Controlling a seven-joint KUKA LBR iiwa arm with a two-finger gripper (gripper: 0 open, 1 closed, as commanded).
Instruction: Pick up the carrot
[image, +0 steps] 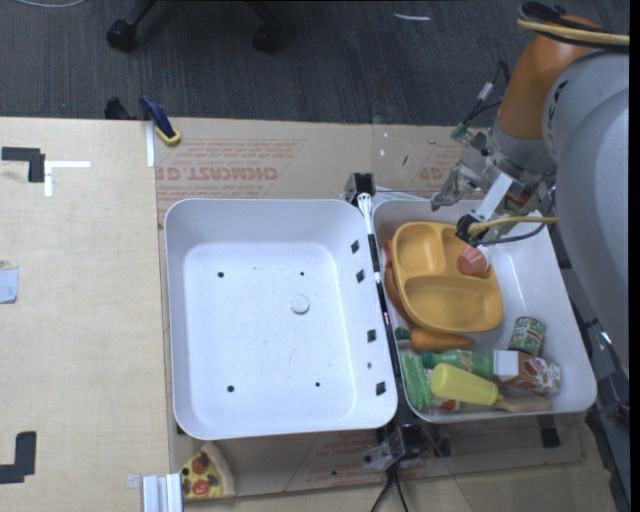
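Note:
The carrot (441, 340) is a short orange piece lying in the right bin (556, 300), just in front of a yellow divided plate (450, 290) and behind a yellow squeeze bottle (464, 385). My gripper (458, 190) hangs over the bin's far edge, above the back of the plate and well behind the carrot. Nothing shows between its tips.
A pinkish-red round item (473, 262) rests on the plate's right side. A small green can (527, 335), a green bottle (470, 361) and a brown and white packet (538, 376) crowd the bin's front. The left bin (200, 300) stands beside it.

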